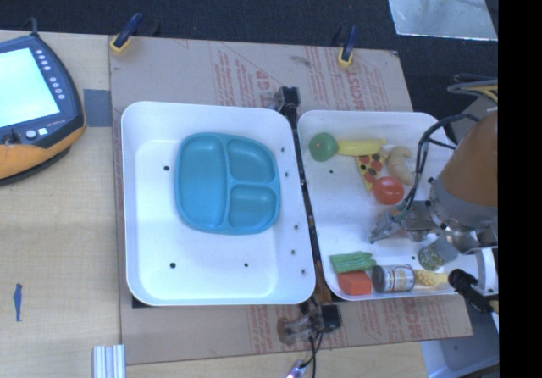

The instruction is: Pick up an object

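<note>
**Operator:** Looking down from the camera view, I have the end effector point(391, 226) low in the right bin point(339, 126), its metal fingers point(381, 232) pointing toward the bin's middle. They look narrow to me, with nothing between them, though I cannot tell for sure at this slant.

**Supervisor:** Where is the thing you want to pick?

**Operator:** Several candidates, all in that right bin. The red ball point(389, 190) sits just above the fingers, nearest of all. A green ball point(322, 147) and a yellow piece point(360, 147) lie along the far wall. A green block point(351, 262), a red block point(355, 283) and a small jar point(394, 278) on its side crowd the near wall. The left bin point(135, 198) carries a blue divided tray point(227, 182).

**Supervisor:** What worries you?

**Operator:** I judge the fingers sit over bare floor between the red ball and the jar, so closing now would likely catch nothing. The ball is round and could roll off if a fingertip nudges it. The items on the near wall are packed tight, leaving little room for a finger to slide in.
</note>
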Available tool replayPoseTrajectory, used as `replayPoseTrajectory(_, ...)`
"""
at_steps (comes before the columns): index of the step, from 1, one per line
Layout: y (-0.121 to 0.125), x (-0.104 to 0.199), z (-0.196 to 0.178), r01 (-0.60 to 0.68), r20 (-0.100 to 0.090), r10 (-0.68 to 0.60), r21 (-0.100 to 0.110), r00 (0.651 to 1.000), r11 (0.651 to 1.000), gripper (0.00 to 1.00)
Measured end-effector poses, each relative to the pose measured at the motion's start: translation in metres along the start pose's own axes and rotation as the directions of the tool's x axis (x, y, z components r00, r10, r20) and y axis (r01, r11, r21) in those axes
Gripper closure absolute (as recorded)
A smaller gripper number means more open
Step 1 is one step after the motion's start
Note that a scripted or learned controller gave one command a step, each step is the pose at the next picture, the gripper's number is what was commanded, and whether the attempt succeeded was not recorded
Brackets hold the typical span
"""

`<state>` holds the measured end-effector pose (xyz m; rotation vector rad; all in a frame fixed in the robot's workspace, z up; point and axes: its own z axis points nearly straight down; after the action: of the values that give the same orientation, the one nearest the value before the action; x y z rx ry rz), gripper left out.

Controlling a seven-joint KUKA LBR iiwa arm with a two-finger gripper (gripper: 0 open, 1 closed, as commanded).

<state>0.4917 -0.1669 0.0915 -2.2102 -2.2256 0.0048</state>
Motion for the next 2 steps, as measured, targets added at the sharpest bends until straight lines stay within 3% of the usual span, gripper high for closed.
replayPoseTrajectory(1,-0.016,0.002,0.0,-0.001,0.0,0.001,0.0,1.0,1.0,0.0)
replayPoseTrajectory(2,0.036,0.052,0.0,0.001,0.002,-0.001,-0.001,1.0,1.0,0.0)
